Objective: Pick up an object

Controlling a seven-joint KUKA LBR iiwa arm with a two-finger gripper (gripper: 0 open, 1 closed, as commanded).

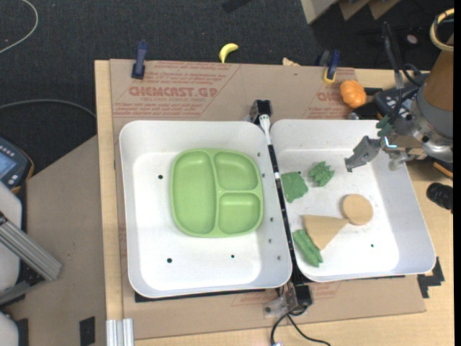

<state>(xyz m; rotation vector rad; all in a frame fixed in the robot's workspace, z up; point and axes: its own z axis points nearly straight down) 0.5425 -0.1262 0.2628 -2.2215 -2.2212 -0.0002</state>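
Observation:
The right bin (403, 215) holds several small objects: a round tan disc (357, 209), a tan wedge (324, 229), a green leafy piece (293, 186), a smaller green piece (320, 173) and a green strip (308, 247) by the front left corner. My gripper (377, 157) hangs over the back right part of this bin, above and slightly right of the disc. Its fingers (358, 155) are spread open with nothing between them.
A green divided plate (216, 192) lies in the left bin (140, 193). An orange object (352, 93) and a yellow banana-shaped toy (228, 50) sit outside the bins at the back. Blue clamps (139, 60) hold the cardboard base.

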